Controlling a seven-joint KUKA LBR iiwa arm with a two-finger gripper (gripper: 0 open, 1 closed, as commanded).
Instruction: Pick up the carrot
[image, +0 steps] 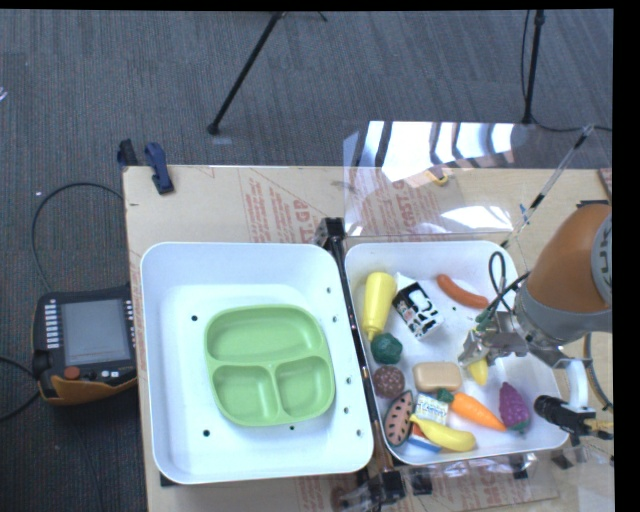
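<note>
1. Gripper (487, 350) hangs low over the right bin (452, 249); finger state: cannot tell.
2. A small yellow piece (479, 372) sits just under the gripper.
3. Carrot (476, 411) lies just below the gripper, apart from it.
4. Purple grape bunch (513, 407) lies right of the carrot; banana (445, 434) lower left.

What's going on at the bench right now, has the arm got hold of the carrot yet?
Not yet. The arm is reaching in over the right bin, with its gripper low among the toy food, beside a small yellow piece. The carrot lies loose on the bin floor a little nearer the front, between the sandwich and the purple grapes. The left bin holds a green divided plate.
</note>
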